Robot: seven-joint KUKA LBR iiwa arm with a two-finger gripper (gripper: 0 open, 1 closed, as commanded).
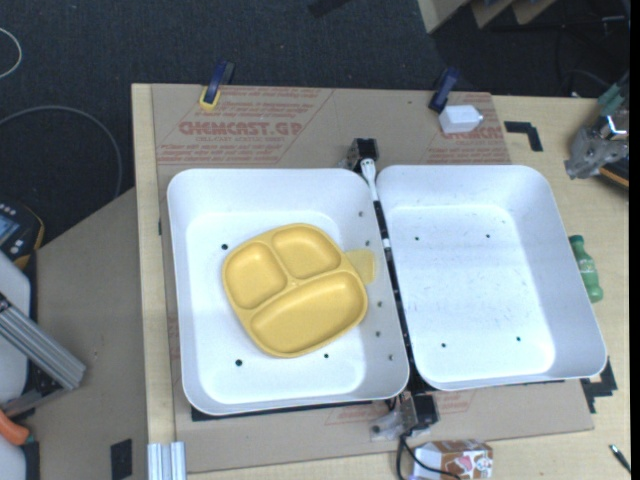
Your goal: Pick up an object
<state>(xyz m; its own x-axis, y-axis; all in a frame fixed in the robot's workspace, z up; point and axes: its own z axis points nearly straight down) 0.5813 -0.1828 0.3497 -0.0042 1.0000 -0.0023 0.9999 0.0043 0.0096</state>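
Observation:
A yellow divided plate [294, 290] with three compartments lies flat in the left bin [200, 198], slightly rotated. A small yellow piece [361, 264] pokes out at the plate's right edge; I cannot tell if it is a separate thing. My gripper [597, 150] hangs at the far right of the view, above the bench and beyond the back right corner of the right bin [470, 268], well away from the plate. Nothing shows in it.
A green object [586, 268] lies on the bench just outside the right bin's right wall. A white block [460, 119] and clamps sit on the cardboard behind the bins. A black divider strip [385, 258] runs between the bins.

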